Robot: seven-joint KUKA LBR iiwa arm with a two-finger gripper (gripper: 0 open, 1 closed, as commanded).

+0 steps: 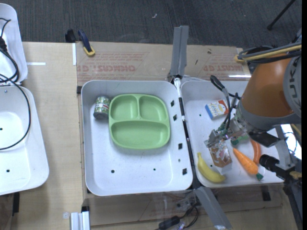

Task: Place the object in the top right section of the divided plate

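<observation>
Camera view
Arm: the grey arm with its orange band [268, 87] is reaching in from the right and hanging over the right bin [192, 128].
Tool: the tool [218, 138] is sitting low over the middle of the right bin, just above the packet; its state is something I cannot tell, as the tip is a tangle of metal and wires.
Packet: a small brown packet [221, 156] is lying flat in the right bin, directly under the tool, between the banana and the carrot.
Banana: a yellow banana [208, 170] is lying at the near edge of the right bin, just left of the packet.
Carrot: an orange carrot [245, 162] is lying just right of the packet, slanting toward the near right corner.
Box: a small blue, white and red box [216, 109] is lying farther back in the right bin.
Plate: the green divided plate [139, 121] is resting in the left bin [96, 166], toward its far side; its top right section is showing bare green.
Jar: a small jar [101, 107] is standing just left of the plate, touching or almost touching its rim.
Surface: the surface [124, 61] is carrying both bins side by side.
</observation>
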